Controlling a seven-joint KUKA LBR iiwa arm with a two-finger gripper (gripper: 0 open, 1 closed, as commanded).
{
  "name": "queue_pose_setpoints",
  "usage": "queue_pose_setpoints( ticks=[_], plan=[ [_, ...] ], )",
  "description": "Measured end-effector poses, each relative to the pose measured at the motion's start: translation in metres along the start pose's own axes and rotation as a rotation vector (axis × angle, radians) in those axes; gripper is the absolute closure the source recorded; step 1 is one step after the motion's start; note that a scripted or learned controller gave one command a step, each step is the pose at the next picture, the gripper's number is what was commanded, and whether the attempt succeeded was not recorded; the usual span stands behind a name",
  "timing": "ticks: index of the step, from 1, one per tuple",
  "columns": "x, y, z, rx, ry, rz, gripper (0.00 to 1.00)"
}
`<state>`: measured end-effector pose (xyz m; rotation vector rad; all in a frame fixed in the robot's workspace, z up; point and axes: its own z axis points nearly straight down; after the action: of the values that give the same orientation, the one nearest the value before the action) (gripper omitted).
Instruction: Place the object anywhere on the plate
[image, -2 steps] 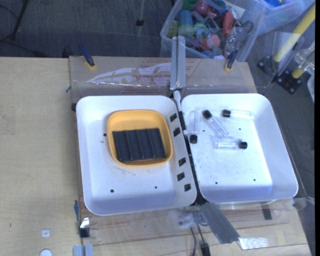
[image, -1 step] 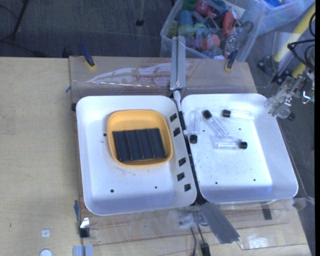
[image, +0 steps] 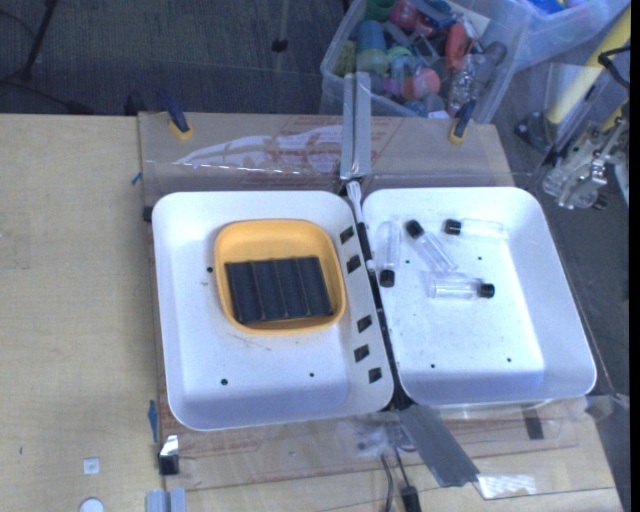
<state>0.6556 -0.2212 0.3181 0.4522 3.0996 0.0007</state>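
Four clear, black-capped vials (image: 458, 289) lie loose in the right bin (image: 520, 350), well right of the yellow plate (image: 278, 236) whose dark ribbed insert awaits one; I cannot tell the hand's state.

The gripper (image: 578, 170) hangs at the right edge of the camera view, pale and metallic, too blurred to make out in detail. Above it a yellowish stretch of the arm (image: 592, 80) slants up toward the top right corner and is cut off there
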Motion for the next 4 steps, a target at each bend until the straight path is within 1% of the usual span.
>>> queue_pose_setpoints(
  ticks=[1,2,3,4],
  plan=[
    [-0.006,0.001,-0.05,-0.001,-0.002,-0.251,1.0],
    [-0.005,0.007,-0.077,-0.001,-0.002,-0.526,1.0],
    [-0.013,0.003,-0.119,-0.002,-0.003,-0.865,1.0],
    [-0.011,0.003,-0.118,-0.004,0.0,-1.198,1.0]
  ],
)
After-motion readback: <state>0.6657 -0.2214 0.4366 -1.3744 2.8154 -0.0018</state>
